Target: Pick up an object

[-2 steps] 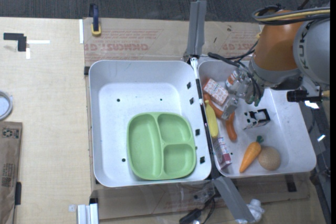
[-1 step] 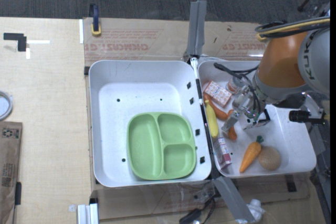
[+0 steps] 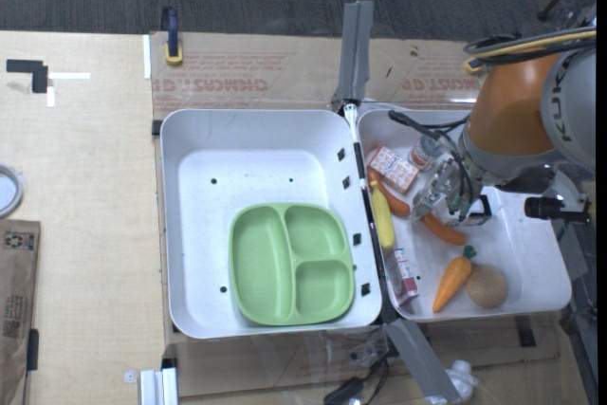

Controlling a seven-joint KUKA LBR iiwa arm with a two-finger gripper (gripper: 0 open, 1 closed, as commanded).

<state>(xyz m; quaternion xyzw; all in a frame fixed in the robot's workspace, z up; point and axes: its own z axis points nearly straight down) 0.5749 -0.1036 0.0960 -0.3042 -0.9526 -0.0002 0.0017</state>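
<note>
Holding 1 green tray point(image 3: 292, 263), the left bin point(image 3: 190, 204) faces a claw point(image 3: 446, 194) of untellable state.

From my remote seat, the arm point(image 3: 560, 109) is a bulky grey body with a broad, glossy orange band point(image 3: 507, 114) above the wrist and part of black "KUKA" lettering on the grey shell. Below the band I see a cluttered metallic gripper point(image 3: 446, 190) wrapped in thin black cables.
</note>
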